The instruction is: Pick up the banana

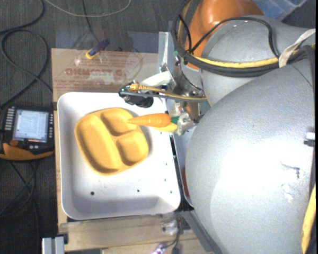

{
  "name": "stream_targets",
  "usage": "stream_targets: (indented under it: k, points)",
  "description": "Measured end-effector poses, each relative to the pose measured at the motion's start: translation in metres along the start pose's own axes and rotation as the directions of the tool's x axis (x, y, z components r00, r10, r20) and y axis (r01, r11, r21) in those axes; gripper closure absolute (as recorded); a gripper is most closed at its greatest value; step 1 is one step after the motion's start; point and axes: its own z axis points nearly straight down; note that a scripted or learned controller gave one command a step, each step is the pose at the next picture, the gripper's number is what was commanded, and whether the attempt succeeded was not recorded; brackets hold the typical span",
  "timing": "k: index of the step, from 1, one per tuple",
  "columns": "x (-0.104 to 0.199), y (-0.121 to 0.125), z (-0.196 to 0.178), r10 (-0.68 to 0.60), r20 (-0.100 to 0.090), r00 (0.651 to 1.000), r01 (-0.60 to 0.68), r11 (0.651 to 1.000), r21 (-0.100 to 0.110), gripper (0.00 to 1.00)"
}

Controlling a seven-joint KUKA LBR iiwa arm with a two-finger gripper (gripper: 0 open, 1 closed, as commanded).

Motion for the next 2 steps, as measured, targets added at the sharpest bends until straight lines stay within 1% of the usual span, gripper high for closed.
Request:
stream_targets:
  k: [1,2]
  points:
    - [0.062,-0.022,0.061,0.021,0.000,1.000,-0.021,1.000,0.000,1.00]
    - [0.078,0.069,-0.079,-0.154,0.000,0.988,0.154,0.988,-0.004,1.00]
